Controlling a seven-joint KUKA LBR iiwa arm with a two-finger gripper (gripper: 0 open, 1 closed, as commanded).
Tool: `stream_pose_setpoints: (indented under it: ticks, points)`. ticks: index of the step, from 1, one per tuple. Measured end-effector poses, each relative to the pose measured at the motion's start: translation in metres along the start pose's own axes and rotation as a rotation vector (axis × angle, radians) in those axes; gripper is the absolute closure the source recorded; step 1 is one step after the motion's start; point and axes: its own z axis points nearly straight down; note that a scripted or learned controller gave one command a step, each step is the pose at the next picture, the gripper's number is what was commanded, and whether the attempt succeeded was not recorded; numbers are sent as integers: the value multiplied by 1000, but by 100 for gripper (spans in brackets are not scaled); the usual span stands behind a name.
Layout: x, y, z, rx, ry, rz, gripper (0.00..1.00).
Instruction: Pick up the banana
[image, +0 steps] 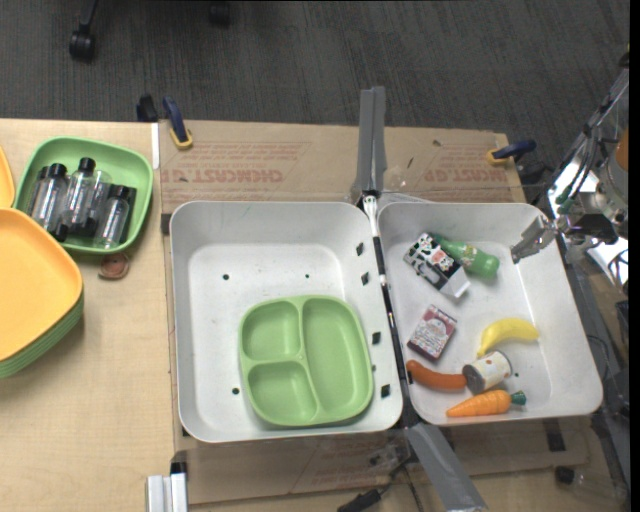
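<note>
Left bin (200, 300): nearest, well left of gripper; holds green divided plate (305, 358).
Right bin (560, 400): gripper (532, 240) at its upper right rim.
Gripper: nothing seen between fingers; opening unclear.
Banana (508, 333): below gripper, slightly left, lying free.
Carrot (485, 403): below banana.

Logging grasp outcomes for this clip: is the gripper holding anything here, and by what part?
Nothing is held. The gripper is at the right bin's upper right edge, apart from the banana lying in the bin.
</note>
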Motion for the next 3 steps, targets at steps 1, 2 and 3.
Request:
stream_pose_setpoints:
  ticks: [1, 2, 3]
  points:
    - [-13, -86, 128, -1, 1, 13, 0]
    - [29, -60, 153, 0, 1, 28, 0]
    - [28, -61, 144, 1, 1, 32, 100]
